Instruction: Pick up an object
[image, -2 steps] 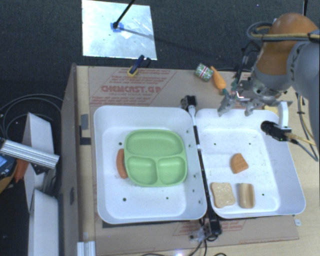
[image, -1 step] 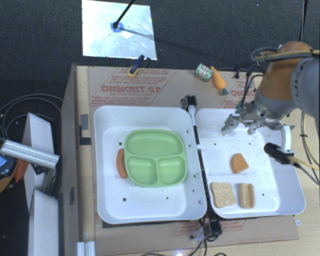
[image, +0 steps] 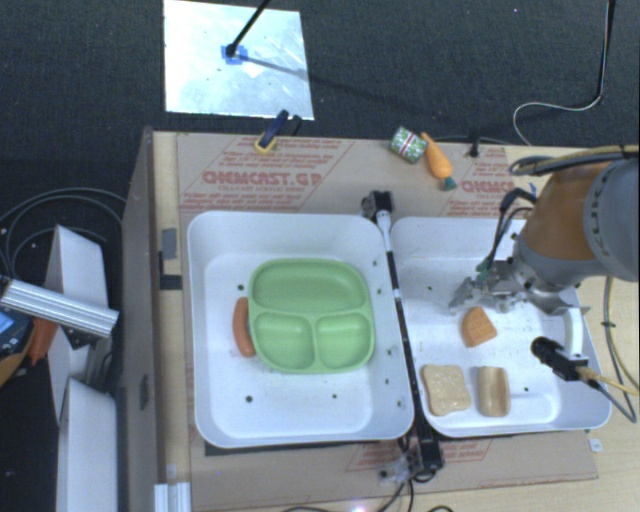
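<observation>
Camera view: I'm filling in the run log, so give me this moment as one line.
gripper: low in right bin, fingers unclear | nearest: orange wedge | bread slice, bread roll: bin front | left bin: green divided plate, hot dog

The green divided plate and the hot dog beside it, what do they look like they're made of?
The green divided plate looks like moulded plastic: one even colour, rounded compartment edges, a soft matte sheen. The hot dog is probably a plastic or rubber toy, judging by its uniform orange-red surface, though it is too small to tell for sure.
</observation>
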